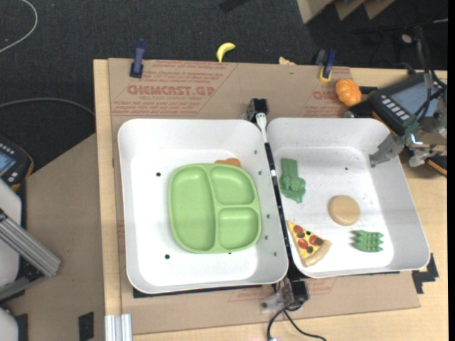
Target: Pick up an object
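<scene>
Two shallow white bins sit side by side on a desk (213, 94) covered with brown cardboard. The left bin (138, 190) carries a green divided plate (213, 207) with three sections, and a small orange piece (229, 163) peeks out just behind the plate's far edge. The right bin (398, 212) carries four loose things, all apart from one another: a green toy (291, 180) near the wall shared with the left bin, a round tan cookie (344, 209) near the middle, a slice of toy pizza (309, 243) at the near left corner, and a small green ridged piece (367, 241) to the right of the pizza. The claw (387, 150) hangs over the far right corner of the right bin, well apart from all four things and with nothing between its fingers; whether those fingers are spread or closed I cannot tell. An orange toy (348, 91) lies on the cardboard beyond the right bin, and a yellow banana (225, 50) lies at the cardboard's far edge.
</scene>
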### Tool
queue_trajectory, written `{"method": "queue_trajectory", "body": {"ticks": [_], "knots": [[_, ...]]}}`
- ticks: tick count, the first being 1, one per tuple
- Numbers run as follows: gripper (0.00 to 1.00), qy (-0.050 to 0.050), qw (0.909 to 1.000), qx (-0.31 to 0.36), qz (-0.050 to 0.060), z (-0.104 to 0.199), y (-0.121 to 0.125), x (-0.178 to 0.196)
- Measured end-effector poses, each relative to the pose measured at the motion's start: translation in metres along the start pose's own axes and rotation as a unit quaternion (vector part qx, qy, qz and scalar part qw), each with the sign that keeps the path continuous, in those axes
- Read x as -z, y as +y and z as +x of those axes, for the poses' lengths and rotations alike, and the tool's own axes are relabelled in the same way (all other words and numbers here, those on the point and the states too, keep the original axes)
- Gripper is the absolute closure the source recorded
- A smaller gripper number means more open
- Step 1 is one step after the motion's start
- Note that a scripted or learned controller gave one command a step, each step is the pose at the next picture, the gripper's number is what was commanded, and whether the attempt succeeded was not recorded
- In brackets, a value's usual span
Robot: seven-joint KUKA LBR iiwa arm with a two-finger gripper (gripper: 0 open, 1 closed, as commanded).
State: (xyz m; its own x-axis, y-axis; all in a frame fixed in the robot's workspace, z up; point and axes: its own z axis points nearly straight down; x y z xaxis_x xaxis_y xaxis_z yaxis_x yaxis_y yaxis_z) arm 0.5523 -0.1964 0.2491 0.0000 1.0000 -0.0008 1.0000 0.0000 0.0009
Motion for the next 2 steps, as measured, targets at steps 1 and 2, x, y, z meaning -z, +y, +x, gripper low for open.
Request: {"method": "queue_trajectory", "body": {"ticks": [1,2], "knots": [[0.0,0.002,1.0,-0.001,0.004,0.035,-0.077,-0.171],[1.0,0.0,1.0,-0.001,-0.001,0.033,-0.073,-0.154]]}}
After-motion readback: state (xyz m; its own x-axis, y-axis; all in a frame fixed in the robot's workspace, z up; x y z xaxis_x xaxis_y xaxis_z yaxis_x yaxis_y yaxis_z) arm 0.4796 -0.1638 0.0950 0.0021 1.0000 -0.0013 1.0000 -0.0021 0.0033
